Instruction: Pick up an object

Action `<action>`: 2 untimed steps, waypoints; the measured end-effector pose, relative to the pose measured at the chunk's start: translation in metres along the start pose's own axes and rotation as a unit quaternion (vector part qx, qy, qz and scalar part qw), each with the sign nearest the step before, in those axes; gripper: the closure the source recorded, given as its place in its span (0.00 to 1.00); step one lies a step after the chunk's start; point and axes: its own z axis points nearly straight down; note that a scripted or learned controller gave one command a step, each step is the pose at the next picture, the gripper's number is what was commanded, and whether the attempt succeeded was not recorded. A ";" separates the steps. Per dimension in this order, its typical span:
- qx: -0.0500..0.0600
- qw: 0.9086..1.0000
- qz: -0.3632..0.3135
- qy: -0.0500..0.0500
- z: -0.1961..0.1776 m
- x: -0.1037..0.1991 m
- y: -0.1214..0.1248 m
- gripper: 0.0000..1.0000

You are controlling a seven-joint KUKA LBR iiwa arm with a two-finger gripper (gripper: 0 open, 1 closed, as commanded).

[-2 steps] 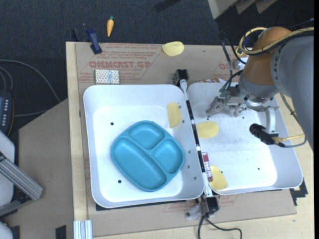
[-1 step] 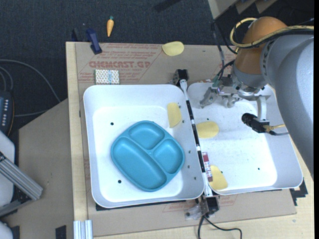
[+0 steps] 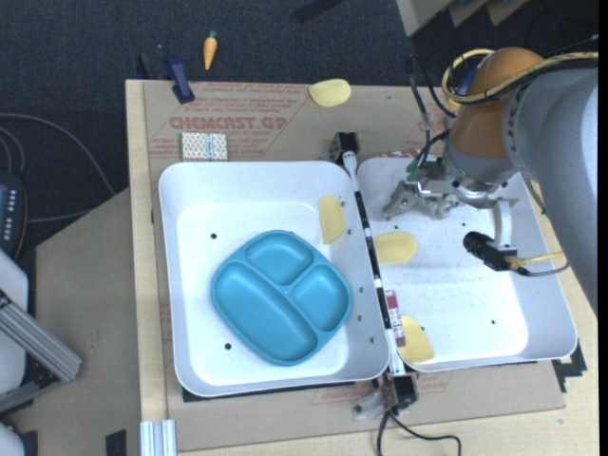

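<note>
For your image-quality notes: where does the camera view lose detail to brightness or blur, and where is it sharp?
Camera view: the right white bin floor is bright and nearly washed out; the arm at the right edge looms soft and blurred; the blue divided plate is evenly lit with crisp ridges; the claw casts little shadow.

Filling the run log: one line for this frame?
arm: over right bin | hand: near its back-left corner, grip unclear | nearest: yellow piece | blue tray: left bin

Grey arm (image 3: pixel 560 112) reaches in from the right, orange-banded wrist bent down; tool (image 3: pixel 418 196) seemingly low
</note>
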 end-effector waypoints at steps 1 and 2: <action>0.000 1.000 0.000 0.000 0.000 0.007 -0.046 0.00; 0.000 1.000 0.000 0.000 0.000 0.006 -0.049 0.00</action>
